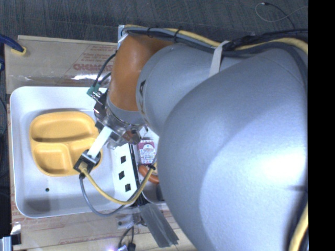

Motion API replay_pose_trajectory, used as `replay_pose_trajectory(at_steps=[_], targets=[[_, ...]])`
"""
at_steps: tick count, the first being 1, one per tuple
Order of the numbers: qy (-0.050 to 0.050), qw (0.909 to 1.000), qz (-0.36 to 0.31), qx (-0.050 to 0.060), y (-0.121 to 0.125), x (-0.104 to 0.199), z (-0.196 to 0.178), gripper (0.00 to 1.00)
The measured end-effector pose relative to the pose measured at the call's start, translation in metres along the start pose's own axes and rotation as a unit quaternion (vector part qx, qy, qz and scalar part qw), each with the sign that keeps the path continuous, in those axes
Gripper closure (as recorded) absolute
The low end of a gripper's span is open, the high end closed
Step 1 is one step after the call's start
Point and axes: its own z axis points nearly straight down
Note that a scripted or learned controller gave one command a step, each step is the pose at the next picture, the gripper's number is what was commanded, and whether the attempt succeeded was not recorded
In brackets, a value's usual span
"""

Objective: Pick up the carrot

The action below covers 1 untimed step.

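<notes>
A small orange piece, seemingly the carrot (148,173), peeks out beside the arm's wrist near the seam between the two bins. The grey arm with its orange band (128,72) covers most of the right bin. My gripper (130,140) hangs low under the wrist, right above the seam and a little up and left of the orange piece. The arm's bulk hides most of the carrot, and I cannot tell whether the gripper touches it.
A yellow divided tray (60,140) lies in the left white bin (21,192). A packet with a red label (147,151) sits just above the carrot. A white bracket (97,148) and a yellow cable (104,192) dangle from the wrist over the left bin.
</notes>
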Motion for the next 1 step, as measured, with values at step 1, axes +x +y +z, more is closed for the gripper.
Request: replay_pose_trajectory(at_steps=[1], targets=[[0.002, 0.9988, -0.049, -0.001, 0.0396, -0.0893, -0.1163, 1.0]])
